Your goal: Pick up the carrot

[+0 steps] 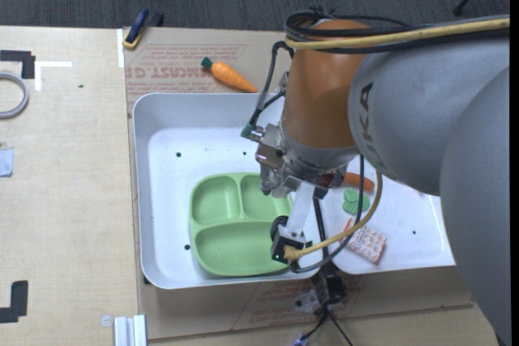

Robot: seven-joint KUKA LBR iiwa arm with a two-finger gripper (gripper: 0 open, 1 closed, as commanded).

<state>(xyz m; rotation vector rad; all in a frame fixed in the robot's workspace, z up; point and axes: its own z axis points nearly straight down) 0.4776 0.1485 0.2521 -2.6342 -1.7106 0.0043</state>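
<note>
An orange carrot point(229, 75) with a green top lies on the brown cardboard behind the white bin point(151, 174), outside it and pointing right. My gripper point(274, 176) hangs over the bin, above the back right corner of the green divided plate point(231, 231), well in front of that carrot and to its right. The big wrist hides most of the gripper. A second orange carrot-like piece point(358, 182) pokes out from under the arm on the right, partly hidden.
A small green item point(353, 201) and a red-and-white packet point(366, 244) lie on the white floor right of the plate. A blue-and-yellow tool point(135, 27) rests at the cardboard's far left corner. Pale bench lies to the left.
</note>
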